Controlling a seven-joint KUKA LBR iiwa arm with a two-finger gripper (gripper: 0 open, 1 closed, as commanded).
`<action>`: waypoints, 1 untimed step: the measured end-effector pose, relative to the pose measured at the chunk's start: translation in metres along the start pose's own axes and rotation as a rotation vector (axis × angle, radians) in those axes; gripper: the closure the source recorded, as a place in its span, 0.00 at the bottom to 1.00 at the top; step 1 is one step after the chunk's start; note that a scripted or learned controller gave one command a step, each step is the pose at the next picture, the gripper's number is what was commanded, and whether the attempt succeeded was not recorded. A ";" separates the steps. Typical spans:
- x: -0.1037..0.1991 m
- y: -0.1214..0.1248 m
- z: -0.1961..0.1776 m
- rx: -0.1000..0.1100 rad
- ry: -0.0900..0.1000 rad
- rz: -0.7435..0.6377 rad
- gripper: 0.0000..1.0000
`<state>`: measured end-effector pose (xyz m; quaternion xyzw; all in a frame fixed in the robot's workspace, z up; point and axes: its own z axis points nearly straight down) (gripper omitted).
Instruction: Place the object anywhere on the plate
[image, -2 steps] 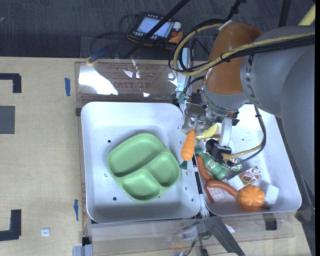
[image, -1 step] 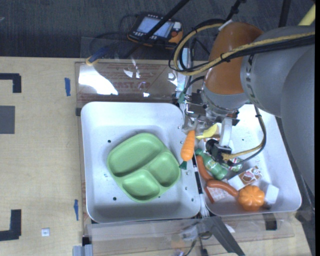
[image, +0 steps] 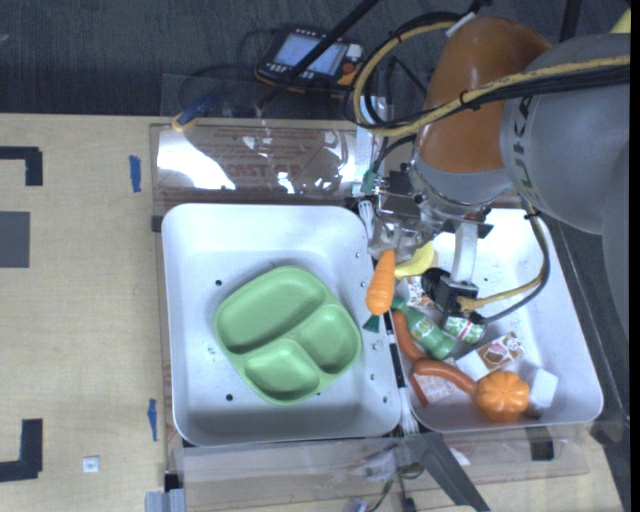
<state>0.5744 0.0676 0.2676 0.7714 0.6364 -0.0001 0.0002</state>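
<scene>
- Plate (image: 288, 333), green and three-sectioned, lies bare in the left bin (image: 200, 240); nothing placed yet.
- Toy carrot (image: 380, 285) hangs over the seam between the bins, at three o'clock from the plate, just below the tool (image: 392, 232).
- Whether the tool grips the carrot cannot be told; the wrist hides it.
- Right bin (image: 570, 350) holds a banana (image: 418, 262), bottle (image: 438, 338), sausage (image: 443, 377) and pumpkin (image: 502, 394), heaped and overlapping.

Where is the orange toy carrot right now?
The orange toy carrot hangs over the seam between the two white bins, just right of the green divided plate, beside the yellow banana.
</scene>
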 end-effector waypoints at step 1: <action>0.088 -0.017 0.068 0.006 -0.001 0.188 0.00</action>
